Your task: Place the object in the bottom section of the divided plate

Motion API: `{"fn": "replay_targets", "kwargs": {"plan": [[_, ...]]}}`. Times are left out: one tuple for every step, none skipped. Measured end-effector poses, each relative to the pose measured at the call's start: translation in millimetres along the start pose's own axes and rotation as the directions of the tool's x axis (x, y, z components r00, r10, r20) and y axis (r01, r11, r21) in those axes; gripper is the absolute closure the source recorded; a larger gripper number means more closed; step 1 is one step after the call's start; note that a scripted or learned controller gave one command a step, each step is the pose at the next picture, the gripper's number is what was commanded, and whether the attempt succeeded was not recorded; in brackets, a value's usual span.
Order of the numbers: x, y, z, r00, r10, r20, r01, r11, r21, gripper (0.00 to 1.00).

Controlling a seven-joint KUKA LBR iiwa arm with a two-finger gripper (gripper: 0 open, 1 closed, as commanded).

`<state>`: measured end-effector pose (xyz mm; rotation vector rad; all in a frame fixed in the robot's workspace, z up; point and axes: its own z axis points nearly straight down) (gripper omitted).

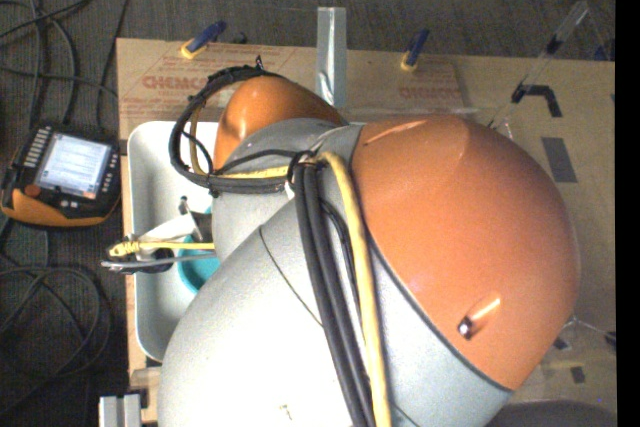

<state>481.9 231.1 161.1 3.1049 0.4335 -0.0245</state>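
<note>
My grey arm [400, 255], with its orange band, reaches in from the right and covers most of both bins. A teal piece [197, 271], which may be the rim of the divided plate, shows in the left bin [150, 205] just past the arm's left edge. The arm hides the rest of it, so I cannot make out its sections. The orange wrist dome [262, 110] hangs over the far part of the left bin. A yellow cable [165, 243] and a dark clip stick out leftward over the bin's left wall.
The bins stand on a brown board [160, 75] held by blue-and-yellow clamps [203, 39] at the back edge. An upright metal post [332, 50] stands behind the bins. A teach pendant [65, 173] lies on the floor at the left.
</note>
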Motion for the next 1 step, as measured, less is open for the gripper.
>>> {"fn": "replay_targets", "kwargs": {"plan": [[7.4,-2.5,44.1,0.975,-0.219,-0.03,0.219,0.976,-0.003,1.0]]}}
